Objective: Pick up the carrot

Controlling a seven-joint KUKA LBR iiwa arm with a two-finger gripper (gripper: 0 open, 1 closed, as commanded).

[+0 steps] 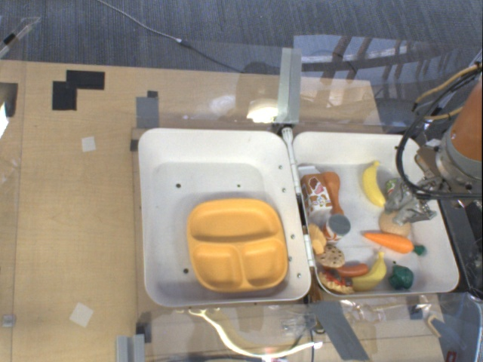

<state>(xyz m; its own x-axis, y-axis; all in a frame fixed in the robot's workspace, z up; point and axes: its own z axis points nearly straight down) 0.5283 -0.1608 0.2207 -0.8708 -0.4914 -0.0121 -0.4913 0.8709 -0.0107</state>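
The carrot [389, 241] is orange with a green stub at its right end. It lies flat, pointing left, in the right bin [445, 281], a little right of the bin's middle. My gripper [408, 204] hangs just above and behind the carrot, over a small beige piece [392, 224] that sits right behind the carrot. Nothing is visibly held in the gripper. The arm reaches in from the right edge.
The right bin also holds a yellow banana [371, 183], a brown packet [321, 191], a grey can [339, 223], a cookie [330, 256], a sausage [353, 268], a second banana [375, 272] and a green vegetable [401, 277]. A yellow divided plate [236, 243] lies in the left bin [162, 202].
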